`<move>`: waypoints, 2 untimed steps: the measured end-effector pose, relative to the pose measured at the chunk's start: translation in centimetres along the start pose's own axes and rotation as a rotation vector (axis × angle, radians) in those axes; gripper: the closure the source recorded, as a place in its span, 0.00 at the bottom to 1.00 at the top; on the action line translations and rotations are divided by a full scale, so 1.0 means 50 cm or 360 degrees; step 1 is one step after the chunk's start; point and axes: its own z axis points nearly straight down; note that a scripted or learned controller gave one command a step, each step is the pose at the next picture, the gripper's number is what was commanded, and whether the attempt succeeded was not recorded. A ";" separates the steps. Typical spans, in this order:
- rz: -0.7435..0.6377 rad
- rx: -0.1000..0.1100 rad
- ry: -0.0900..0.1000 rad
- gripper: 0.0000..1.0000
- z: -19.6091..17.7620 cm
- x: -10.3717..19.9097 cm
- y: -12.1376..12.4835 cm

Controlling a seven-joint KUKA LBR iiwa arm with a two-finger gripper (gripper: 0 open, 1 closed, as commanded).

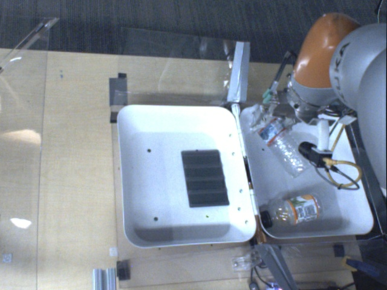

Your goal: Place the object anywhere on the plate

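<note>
Bottle [295,210] lies on its side in right bin [357,213]

The plate [205,177], dark, ribbed and rectangular, lies flat near the middle of the left bin [139,162], slightly toward its right wall. A clear plastic bottle [282,142] lies on its side near the far left corner of the right bin [363,216], under my wrist, perhaps crumpled (the glare blurs it). A second bottle [296,210], orange-labelled, lies along that bin's near edge.
</note>
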 end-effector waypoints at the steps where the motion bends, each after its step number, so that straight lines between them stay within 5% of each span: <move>1: -0.0515 -0.0003 0.0004 1.00 -0.054 0.247 -0.050; 2: -0.0921 -0.0006 0.0004 1.00 -0.056 0.412 0.028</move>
